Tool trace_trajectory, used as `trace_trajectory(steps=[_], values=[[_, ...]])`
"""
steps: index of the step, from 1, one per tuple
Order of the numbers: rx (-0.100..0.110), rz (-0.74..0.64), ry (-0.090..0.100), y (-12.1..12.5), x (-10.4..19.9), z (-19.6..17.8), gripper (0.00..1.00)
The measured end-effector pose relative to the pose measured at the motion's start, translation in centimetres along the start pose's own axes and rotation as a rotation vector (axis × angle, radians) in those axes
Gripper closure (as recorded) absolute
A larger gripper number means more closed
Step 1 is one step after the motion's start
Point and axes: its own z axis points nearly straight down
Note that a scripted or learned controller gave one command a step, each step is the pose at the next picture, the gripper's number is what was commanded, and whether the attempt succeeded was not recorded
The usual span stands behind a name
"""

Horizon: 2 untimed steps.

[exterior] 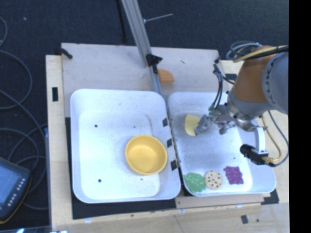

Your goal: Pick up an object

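Starting at the near edge of the bench (121,212), three small flat items lie in a row along the front wall of the right bin (257,188): a green piece (195,181), a round speckled cookie (213,179) and a purple piece (233,174). In the left bin (85,130) a yellow bowl (145,154) sits upright, well apart from the arm.

Farther back in the right bin, a yellow wedge-shaped object (191,124) rests near the dividing wall. It is judged to be light, rigid moulded plastic with a smooth surface that may slip; grasp across its two broad faces rather than at the rounded edge.

The gripper (203,125) is at the wedge's right side. One of the fingers (201,125) appears to touch or overlap the wedge. The fingers' spread cannot be determined from this view, and the wedge is not confirmed to be between them.

Beyond the bins, a small orange object (165,76) lies on the bench beside the foot of a slanted metal rail (138,28)
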Motion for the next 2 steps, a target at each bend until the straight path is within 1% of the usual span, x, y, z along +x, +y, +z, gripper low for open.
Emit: trace_trajectory(steps=[1,2], values=[[-0.001,0.0,0.0,-0.1,-0.1,5.3,0.0],[-0.008,0.006,0.0,0.1,-0.2,3.9,1.0]])
